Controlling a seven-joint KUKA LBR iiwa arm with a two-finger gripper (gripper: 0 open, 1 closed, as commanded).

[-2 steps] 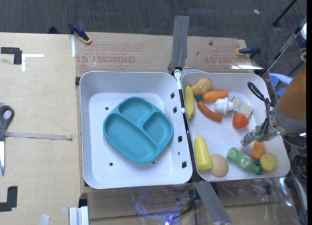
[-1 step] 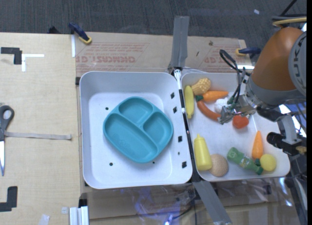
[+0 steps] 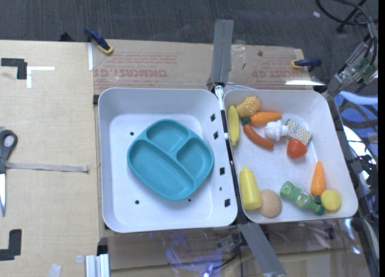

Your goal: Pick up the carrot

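A: Start at the bottom of the frame. What lies in the right bin (image 3: 337, 149)?

B: Along its lower edge, a yellow bottle (image 3: 249, 188) at the left, a tan ball (image 3: 270, 203) touching it, then a green bottle (image 3: 302, 197) lying on its side, and a lemon (image 3: 330, 199) in the lower right corner.

A: And the carrot?

B: There are two orange, tapered pieces. One carrot (image 3: 317, 178) stands just above the lemon, at the right of the bin. A second orange piece (image 3: 265, 117) lies higher up, in the upper cluster beside the corn (image 3: 248, 106), and it looks like a carrot too. Which one the program means, I cannot say.

A: What else is in that cluster?

B: A red sausage (image 3: 258, 137), a white piece (image 3: 276, 130), a tomato (image 3: 296, 148) and a banana (image 3: 233, 125) along the left wall.

A: The left bin (image 3: 108, 167)?

B: It holds a blue divided plate (image 3: 171, 159), nothing on it.

A: And the arm?

B: At the upper right of the frame, past the bin's far corner, there is some hardware (image 3: 359, 68) that may be the arm's end, well apart from both carrots. I cannot tell how the jaws stand.

A: So, progress?

B: By my reading nothing is done. Both orange pieces rest in the bin, untouched. The approach, the grasp and the lift all remain.
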